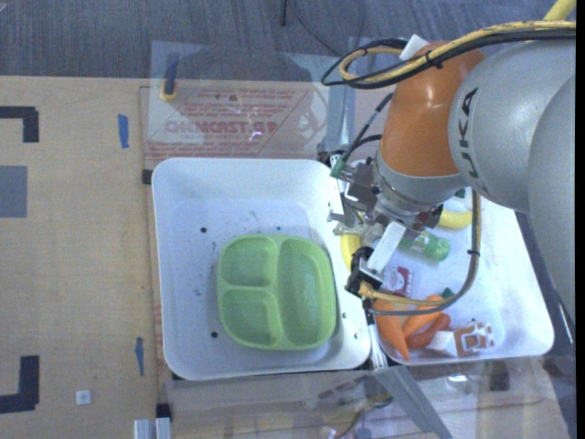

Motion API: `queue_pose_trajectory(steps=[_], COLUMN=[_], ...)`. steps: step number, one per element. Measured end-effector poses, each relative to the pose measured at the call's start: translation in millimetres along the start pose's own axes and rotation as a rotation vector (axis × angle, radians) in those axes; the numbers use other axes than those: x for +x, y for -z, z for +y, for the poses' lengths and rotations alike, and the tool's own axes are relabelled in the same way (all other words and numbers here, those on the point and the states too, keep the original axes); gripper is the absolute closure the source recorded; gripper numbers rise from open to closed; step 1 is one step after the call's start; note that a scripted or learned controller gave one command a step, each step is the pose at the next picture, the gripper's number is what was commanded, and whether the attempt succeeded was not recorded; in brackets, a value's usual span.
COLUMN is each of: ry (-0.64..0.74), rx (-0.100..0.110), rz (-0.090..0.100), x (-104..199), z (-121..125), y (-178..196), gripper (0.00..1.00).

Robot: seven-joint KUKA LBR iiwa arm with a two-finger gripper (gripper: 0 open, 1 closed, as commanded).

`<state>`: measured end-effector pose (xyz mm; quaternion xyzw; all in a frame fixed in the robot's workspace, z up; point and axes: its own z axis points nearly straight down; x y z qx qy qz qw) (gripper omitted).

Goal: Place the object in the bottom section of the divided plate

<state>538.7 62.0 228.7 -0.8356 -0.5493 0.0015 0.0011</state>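
The green divided plate (275, 293) lies in the left bin (174, 190); the arm (grey, orange-banded) hangs over the right bin (539, 327), above an orange toy (413, 329). Whether the jaws are wide or narrow, I cannot tell.

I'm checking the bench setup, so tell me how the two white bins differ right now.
The left bin holds one thing, a green divided plate lying flat; the right bin holds several small items, among them an orange carrot-like piece and something yellow. The left bin lies in open view, while the arm hangs over much of the right bin. Both are shallow, white and side by side.
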Motion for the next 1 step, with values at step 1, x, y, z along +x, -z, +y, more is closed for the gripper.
queue_pose_trajectory(steps=[1], ry=[-0.001], rx=[-0.001], rz=[0.0], x=[-0.7], z=[0.5], y=[0.2], gripper=[0.0])
